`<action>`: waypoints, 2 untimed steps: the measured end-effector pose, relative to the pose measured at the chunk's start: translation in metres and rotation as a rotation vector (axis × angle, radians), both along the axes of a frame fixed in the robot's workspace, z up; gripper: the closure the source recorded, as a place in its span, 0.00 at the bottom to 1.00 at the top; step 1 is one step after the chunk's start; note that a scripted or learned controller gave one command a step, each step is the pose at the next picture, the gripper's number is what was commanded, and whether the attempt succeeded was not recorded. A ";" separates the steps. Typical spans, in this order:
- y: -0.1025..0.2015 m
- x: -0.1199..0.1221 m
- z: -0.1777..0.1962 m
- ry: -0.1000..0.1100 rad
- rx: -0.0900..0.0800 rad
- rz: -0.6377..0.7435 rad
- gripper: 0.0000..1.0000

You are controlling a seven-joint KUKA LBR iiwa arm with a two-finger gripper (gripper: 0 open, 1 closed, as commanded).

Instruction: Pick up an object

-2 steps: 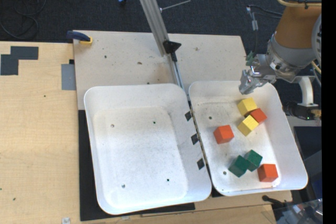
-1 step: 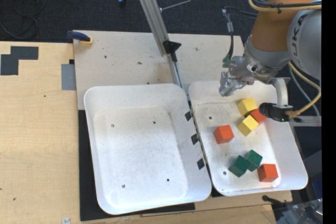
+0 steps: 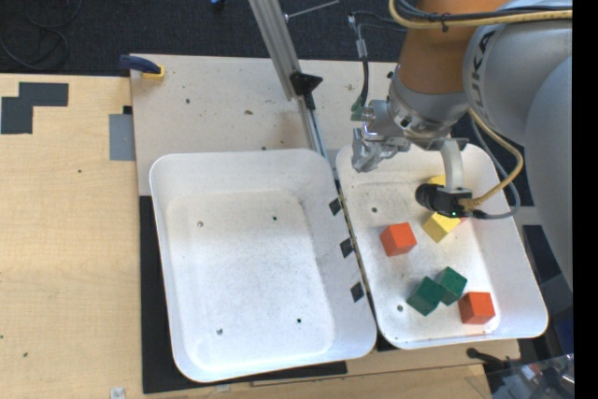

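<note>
The grey arm [image 3: 523, 79] comes in from the right side of the bench and bends down over the right bin [image 3: 523, 313], its orange band [image 3: 448, 14] sitting just above the wrist. The wrist points down toward the far end of that bin, and the gripper [image 3: 372, 154] hangs over the bin's far left corner, close to the divide between the two bins. Whether its jaws are apart or together cannot be told from this slanted view, because the metal parts blur together against the white bin wall; nothing can be made out between them. A black cable loops from the wrist down to a small dark unit with a green light [image 3: 441, 199] above the bin floor. The blocks all lie in the right bin, nearer the camera than the gripper and apart from it: an orange block [image 3: 398, 238] near the middle, a yellow block [image 3: 440, 225] just to its right beneath the dark unit, two green blocks [image 3: 437, 291] touching each other, and another orange block [image 3: 477, 306] just beside them near the front edge. The left bin [image 3: 187, 201] sits next to the right one.
</note>
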State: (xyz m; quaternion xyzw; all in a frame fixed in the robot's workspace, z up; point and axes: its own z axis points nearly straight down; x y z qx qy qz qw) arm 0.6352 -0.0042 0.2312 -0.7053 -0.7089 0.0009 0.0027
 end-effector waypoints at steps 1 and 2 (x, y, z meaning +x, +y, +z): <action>0.053 -0.002 0.006 -0.002 0.000 -0.001 1.00; 0.100 0.007 -0.007 -0.002 -0.001 0.000 1.00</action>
